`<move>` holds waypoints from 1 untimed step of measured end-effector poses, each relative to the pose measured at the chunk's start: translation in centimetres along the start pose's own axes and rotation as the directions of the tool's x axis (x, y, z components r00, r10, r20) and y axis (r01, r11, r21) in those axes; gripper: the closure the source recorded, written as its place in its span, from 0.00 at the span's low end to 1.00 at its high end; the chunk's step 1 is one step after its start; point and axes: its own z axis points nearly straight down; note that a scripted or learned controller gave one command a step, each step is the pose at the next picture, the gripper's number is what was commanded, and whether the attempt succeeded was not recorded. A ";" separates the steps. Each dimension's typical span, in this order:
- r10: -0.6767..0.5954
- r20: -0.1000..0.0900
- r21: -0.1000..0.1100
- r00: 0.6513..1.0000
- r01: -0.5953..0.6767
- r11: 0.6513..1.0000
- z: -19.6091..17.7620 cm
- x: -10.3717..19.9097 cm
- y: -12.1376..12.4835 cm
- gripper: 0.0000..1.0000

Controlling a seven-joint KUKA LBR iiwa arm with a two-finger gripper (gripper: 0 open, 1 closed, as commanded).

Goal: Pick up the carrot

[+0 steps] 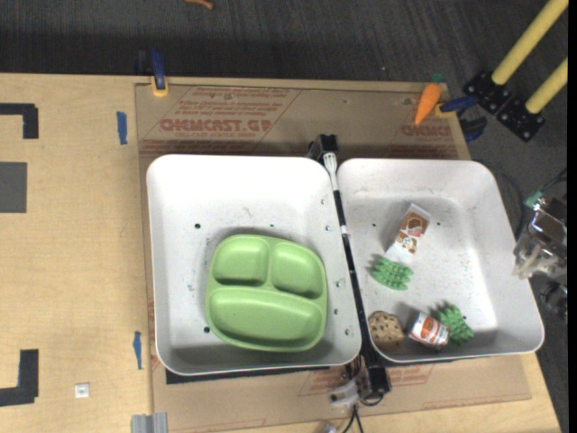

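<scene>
Currently, notes at this moment:

Carrot: the carrot (428, 103) lies outside both bins, on the brown board (225, 115) at upper right of the frame, just past the far rim of the right bin (478, 183). Orange, tapered, small green top; smooth, likely plastic.

Claw: the gripper (538, 242) sits at the right edge of the frame, beside the right bin's outer rim, well apart from the carrot. Blurred metal; cannot tell how far open it is, and nothing shows in it.

Right bin contents: small printed carton (412, 230), spiky green toy (391, 272), brown cookie (386, 328), red-and-white can (429, 331) touching a second green piece (455, 322). All clustered toward the lower middle.

Left bin: the left bin (180, 206) holds a glossy green divided plate (268, 290), rounded corners, three compartments.

Bins: shallow white plastic, matte, clipped together along the centre seam, probably so they do not shift.

Judgement: grasp not yet begun; the arm would need to travel toward the upper part of the frame. The carrot's narrow, slick taper may slip.
</scene>
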 end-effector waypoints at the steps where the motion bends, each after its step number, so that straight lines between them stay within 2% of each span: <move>1: -0.001 0.000 -0.002 1.000 0.001 1.000 -1.0 0.1 0.1 1.00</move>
